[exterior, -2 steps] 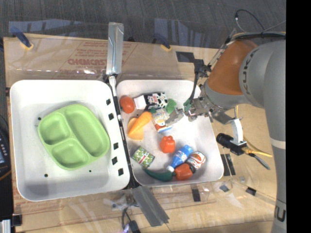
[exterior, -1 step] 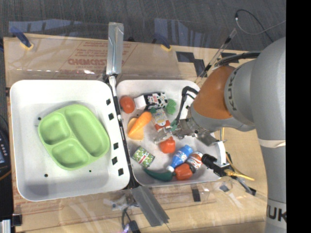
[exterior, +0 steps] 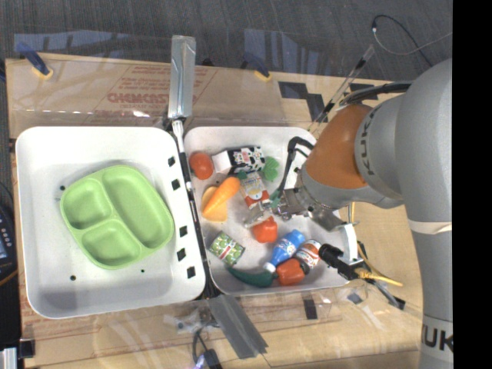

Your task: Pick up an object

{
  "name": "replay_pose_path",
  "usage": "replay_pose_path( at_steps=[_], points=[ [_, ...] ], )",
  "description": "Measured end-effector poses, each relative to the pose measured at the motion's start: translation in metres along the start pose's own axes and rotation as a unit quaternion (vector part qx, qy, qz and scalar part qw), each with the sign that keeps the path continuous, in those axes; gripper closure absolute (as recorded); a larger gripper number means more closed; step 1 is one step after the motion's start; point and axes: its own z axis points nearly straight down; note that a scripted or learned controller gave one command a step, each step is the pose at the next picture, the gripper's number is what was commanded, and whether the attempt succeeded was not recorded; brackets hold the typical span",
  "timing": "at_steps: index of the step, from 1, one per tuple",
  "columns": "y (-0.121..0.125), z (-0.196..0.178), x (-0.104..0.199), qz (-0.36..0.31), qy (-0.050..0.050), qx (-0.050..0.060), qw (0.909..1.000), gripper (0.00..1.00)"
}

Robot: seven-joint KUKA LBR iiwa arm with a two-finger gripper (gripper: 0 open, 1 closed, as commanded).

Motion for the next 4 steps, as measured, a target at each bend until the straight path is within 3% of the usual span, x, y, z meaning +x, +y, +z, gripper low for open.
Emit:
replay_pose_path(
  at_steps=[1,2,3,4],
  points=[
    [0.001,-0.010,0.001,-0.003,0.000,0.000,1.0000,1.00],
    [0.001,-0.010,0.001,-0.003,0.000,0.000,1.0000,0.00],
    [-0.005,-0.001,0.008,-0.083,0.001,0.000,0.9966,0.00],
    [0.061,-0.001,0.003,-0.177,-0.001,-0.001,0.9843,0.00]
  ],
)
